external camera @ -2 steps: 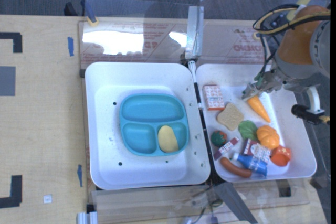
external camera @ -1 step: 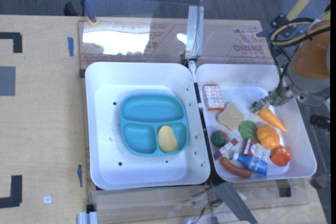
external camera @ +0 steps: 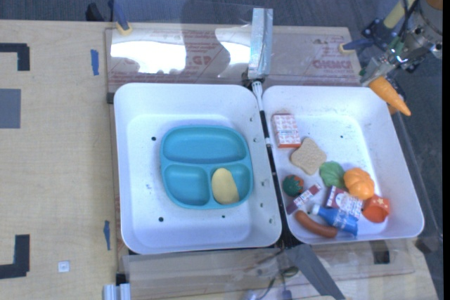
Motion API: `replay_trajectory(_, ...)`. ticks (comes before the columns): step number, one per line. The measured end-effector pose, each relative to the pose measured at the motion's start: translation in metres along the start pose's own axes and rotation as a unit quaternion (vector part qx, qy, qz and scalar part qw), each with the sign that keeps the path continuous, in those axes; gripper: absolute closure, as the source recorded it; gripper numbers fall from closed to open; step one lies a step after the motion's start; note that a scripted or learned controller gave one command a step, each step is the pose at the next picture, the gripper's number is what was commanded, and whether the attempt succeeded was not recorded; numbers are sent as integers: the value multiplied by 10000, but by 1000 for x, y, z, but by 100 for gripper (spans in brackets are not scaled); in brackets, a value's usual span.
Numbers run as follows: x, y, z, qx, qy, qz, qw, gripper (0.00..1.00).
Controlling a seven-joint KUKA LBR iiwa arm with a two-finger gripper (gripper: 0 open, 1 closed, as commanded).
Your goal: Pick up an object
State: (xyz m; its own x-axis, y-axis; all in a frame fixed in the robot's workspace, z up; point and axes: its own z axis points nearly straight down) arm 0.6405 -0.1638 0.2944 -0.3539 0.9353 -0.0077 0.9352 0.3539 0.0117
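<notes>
An orange toy carrot (external camera: 390, 95) hangs at the far right corner of the right bin (external camera: 365, 119), above its rim. My gripper (external camera: 382, 75) is right over the carrot's thick end, and its fingers appear shut on it. The arm reaches in from the upper right. Lower in the right bin lie a red-and-white box (external camera: 285, 130), a tan cracker (external camera: 308, 156), a green broccoli (external camera: 332, 173), an orange pumpkin (external camera: 359, 183), a red tomato (external camera: 377, 209), a strawberry (external camera: 293, 185), a sausage (external camera: 316, 223) and small cartons (external camera: 339, 211).
The left bin (external camera: 133, 151) holds a blue divided tray (external camera: 200, 147) with a yellow lemon-like piece (external camera: 224, 186) in its lower right compartment. A clear panel and a metal post (external camera: 260, 42) stand behind the bins. Cables hang by the arm at the top right.
</notes>
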Motion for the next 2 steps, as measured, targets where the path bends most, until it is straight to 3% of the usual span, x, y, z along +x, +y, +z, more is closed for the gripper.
replay_trajectory(1,56,49,58,63,55,-1024,9947,100)
replay_trajectory(2,131,38,72,50,56,-1793,9838,100)
